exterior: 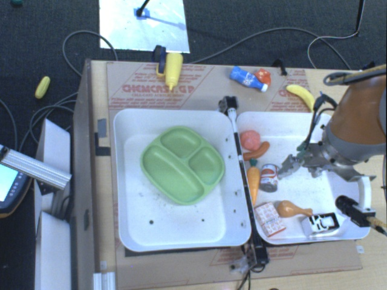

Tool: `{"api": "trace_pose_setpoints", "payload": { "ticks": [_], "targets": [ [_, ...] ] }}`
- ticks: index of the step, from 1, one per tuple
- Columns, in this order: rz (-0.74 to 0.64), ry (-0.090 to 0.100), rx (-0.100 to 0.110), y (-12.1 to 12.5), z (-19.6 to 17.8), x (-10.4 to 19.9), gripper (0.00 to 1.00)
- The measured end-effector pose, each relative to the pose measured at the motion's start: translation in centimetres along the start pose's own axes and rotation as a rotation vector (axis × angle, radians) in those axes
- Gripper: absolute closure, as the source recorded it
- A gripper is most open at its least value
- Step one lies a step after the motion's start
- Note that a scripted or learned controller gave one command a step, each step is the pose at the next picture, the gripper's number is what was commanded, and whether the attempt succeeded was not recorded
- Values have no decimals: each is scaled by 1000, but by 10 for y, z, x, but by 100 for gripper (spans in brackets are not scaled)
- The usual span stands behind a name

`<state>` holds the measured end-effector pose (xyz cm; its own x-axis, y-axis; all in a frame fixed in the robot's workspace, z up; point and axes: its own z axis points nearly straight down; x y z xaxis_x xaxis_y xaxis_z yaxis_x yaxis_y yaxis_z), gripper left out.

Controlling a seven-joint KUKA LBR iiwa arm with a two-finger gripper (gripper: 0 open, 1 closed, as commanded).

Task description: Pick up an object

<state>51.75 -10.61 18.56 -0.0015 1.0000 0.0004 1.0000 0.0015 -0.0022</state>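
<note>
The tool [289, 164] hangs just right of the small can [268, 177], seemingly open and empty; can stands upright.

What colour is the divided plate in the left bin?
Light green; the divided plate shows plainly in the camera view.

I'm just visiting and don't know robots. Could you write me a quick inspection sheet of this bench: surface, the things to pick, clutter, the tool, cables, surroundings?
Surface: cardboard-topped bench bearing left bin and right bin.
Job's things: right bin holds pink ball, carrot, small can, printed box, tan gourd-shaped toy.
Clutter: green divided plate in left bin; yellow bottle, blue tube, banana on cardboard.
Grippers: tool above right bin, beside the can.
Cables: several loop across the dark floor.
Surroundings: shiny sheet behind the bench.
</note>
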Motion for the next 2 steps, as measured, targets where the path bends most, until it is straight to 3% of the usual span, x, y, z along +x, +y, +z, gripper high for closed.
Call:
{"api": "trace_pose_setpoints", "payload": {
  "ticks": [1, 2],
  "targets": [
    [1, 0, -3, -30, 101, -2, 0],
    [0, 0, -7, -29, 90, -2, 100]
  ]
}}
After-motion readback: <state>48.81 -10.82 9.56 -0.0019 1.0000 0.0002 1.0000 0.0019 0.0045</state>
